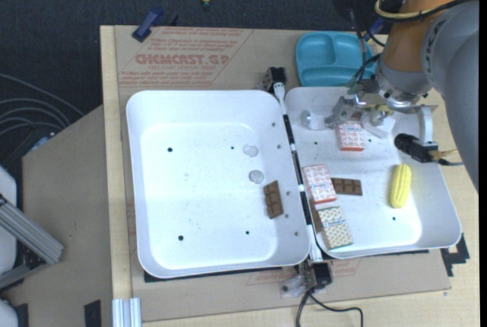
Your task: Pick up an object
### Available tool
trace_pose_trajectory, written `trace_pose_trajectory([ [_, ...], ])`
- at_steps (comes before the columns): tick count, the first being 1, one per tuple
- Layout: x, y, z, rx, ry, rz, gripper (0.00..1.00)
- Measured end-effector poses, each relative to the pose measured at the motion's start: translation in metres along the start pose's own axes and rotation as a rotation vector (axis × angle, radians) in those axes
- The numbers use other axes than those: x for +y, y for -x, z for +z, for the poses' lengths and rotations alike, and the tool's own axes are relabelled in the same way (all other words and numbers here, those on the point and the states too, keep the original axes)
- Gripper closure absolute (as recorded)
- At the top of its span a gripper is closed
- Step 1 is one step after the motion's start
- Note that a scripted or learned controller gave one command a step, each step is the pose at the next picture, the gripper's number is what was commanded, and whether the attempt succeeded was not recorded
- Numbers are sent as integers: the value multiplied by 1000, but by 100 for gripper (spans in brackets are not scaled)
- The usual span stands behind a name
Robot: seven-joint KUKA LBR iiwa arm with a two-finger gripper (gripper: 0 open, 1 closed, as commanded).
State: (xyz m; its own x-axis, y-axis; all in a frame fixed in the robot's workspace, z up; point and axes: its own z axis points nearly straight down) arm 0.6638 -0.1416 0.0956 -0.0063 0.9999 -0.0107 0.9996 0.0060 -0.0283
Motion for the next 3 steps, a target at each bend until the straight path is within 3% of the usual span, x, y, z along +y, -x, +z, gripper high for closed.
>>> trace_pose_trajectory([
  [1,0,-7,0,0,-1,0,0],
  [2,-5,4,15,19,-16,-1,0],
  [3,-5,6,16,19,-17,-1,0],
])
